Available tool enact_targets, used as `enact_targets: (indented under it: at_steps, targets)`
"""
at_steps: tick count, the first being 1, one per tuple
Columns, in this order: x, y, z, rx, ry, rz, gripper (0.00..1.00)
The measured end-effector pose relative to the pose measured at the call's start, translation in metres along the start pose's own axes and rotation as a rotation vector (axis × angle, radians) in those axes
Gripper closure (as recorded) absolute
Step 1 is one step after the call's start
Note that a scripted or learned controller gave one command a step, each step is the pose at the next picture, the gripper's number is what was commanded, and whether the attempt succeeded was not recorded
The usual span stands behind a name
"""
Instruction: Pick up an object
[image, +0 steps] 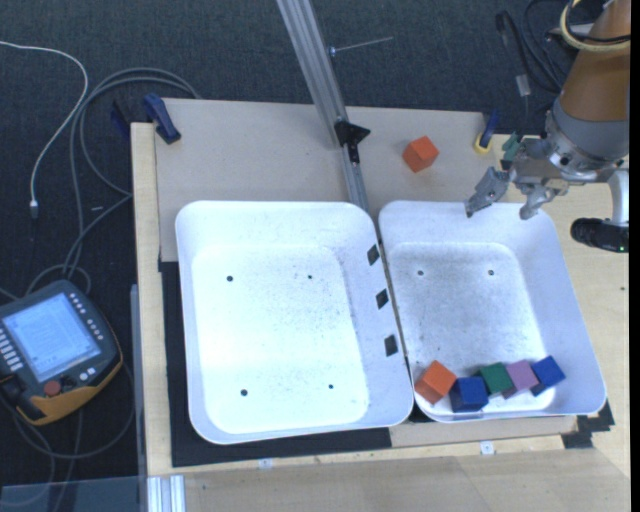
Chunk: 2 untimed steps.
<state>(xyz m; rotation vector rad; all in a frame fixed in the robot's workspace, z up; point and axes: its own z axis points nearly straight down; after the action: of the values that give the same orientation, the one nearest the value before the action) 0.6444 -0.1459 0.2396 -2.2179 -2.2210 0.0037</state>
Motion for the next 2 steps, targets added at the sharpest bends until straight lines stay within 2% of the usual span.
enact_targets:
  at_steps: [1, 2]
  targets:
    - [0.000, 0.001, -0.012, -0.004, -0.001, -0.002, 1.00]
    - [0.075, 0.032, 0.017, -0.005, 0.003, -0.007, 1.00]
